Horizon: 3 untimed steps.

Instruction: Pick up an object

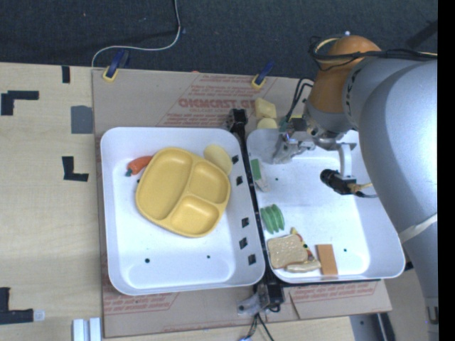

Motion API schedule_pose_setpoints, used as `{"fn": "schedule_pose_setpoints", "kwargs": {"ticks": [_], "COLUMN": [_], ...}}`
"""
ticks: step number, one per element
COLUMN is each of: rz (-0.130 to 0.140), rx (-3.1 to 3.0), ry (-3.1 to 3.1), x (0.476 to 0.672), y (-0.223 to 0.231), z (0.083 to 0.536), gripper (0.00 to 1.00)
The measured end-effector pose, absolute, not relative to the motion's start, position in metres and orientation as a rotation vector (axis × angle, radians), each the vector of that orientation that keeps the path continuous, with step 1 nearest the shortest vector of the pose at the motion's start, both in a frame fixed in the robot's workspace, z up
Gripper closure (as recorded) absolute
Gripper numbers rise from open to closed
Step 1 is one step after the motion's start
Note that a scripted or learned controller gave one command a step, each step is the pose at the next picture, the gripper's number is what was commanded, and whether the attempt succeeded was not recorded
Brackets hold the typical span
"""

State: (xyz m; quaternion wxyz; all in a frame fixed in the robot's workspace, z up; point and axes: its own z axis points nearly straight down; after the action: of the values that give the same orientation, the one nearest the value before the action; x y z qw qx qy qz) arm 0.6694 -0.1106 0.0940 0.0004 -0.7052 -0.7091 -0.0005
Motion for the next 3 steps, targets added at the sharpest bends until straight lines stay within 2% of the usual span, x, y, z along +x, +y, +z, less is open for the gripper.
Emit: {"fn": "schedule_pose_setpoints", "kwargs": {"ticks": [1,2,3], "rz": [-0.004,0.008,-0.005], "rx": [-2.233,-2.212,-2.211], "ry": [-2.226,-2.216,-2.230], "x": [0.670,0.579,0.583], "y": [-0.186,-0.115,-0.040], "z": [0.199,0.153,0.186], "gripper": [0.00,0.00,0.00]}}
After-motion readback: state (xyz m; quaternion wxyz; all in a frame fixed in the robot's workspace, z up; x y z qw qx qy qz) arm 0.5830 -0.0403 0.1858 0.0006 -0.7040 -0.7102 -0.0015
